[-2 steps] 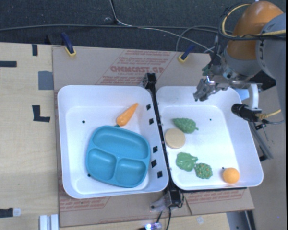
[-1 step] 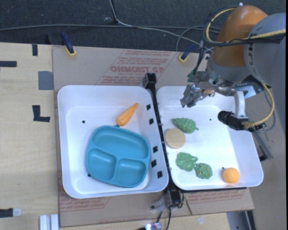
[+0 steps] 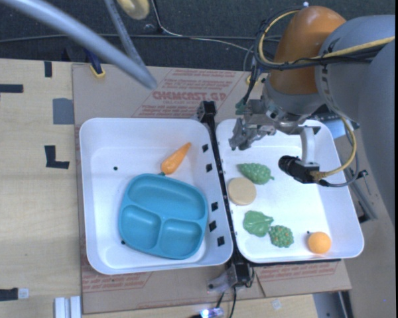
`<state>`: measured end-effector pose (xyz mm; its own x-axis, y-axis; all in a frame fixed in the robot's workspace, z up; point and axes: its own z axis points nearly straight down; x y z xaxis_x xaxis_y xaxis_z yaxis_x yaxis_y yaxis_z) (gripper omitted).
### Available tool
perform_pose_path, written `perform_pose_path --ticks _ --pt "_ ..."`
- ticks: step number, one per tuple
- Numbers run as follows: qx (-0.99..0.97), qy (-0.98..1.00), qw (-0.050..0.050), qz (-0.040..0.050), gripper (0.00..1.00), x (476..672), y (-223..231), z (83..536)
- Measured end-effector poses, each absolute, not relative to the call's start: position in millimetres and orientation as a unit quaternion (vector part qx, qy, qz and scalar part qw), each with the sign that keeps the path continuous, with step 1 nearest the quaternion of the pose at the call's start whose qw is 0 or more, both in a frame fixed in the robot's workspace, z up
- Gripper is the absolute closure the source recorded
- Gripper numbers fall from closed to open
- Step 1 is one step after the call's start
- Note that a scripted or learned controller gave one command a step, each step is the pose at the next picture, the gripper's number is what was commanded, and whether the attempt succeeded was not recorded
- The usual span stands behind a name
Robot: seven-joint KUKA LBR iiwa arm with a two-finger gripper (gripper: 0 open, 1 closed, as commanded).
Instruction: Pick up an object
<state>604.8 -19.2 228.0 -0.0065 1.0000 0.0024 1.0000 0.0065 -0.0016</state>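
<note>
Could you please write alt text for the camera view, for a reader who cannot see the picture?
A grey robot arm with an orange band reaches from the right, its gripper above the back of the right bin, which holds green toy vegetables, a round beige disc and a small orange ball. The left bin holds a blue divided tray and a toy carrot.
</note>
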Motion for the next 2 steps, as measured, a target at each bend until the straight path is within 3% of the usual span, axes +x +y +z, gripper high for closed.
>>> perform_pose_path --ticks 2 --pt "-0.705 -0.709 0.002 0.0011 1.00 565.1 76 209"
